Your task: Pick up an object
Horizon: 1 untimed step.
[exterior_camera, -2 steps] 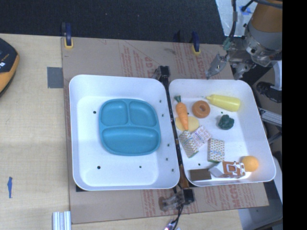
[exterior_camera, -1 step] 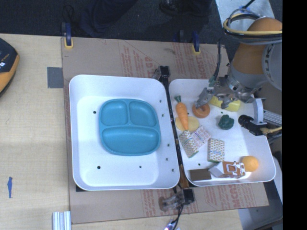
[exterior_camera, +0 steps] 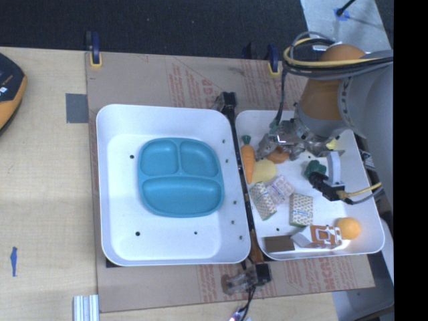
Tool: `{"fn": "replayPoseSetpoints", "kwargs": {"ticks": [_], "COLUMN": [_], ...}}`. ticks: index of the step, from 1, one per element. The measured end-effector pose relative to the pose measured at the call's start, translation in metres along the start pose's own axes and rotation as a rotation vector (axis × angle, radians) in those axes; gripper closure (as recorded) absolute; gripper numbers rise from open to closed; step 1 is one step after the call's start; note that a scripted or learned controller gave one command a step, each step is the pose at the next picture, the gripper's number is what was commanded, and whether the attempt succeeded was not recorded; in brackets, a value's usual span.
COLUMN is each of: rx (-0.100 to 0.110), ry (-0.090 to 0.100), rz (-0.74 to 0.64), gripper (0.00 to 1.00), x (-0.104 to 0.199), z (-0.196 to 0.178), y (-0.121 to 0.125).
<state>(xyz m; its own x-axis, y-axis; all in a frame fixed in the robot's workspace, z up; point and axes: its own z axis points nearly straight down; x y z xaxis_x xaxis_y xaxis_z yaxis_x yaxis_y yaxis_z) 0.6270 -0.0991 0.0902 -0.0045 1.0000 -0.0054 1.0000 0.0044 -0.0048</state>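
Camera view: the gripper [exterior_camera: 286, 146] sits low at the back of the right bin [exterior_camera: 374, 239], over a small orange-brown object [exterior_camera: 277, 156], in what looks like the reach-and-grasp step of the pick.

Whether it is spread or closed cannot be told, as the wrist hides it. The object lies directly beneath, beside a carrot [exterior_camera: 247, 160] and a pale yellow piece [exterior_camera: 264, 171]; the next move calls for a clean close and a straight lift. A blue divided plate [exterior_camera: 180, 177] rests in the left bin [exterior_camera: 110, 179].

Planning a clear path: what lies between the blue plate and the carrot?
In the camera view, between the blue plate and the carrot lie bare bin floor and the two bins' adjoining rims.
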Motion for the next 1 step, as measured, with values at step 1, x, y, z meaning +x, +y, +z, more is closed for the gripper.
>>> {"fn": "replayPoseSetpoints", "kwargs": {"ticks": [1], "rx": [-0.001], "ry": [0.002], "rz": [-0.001], "gripper": [1.0], "x": [-0.0002], "z": [-0.0128], "y": [0.0009]}}
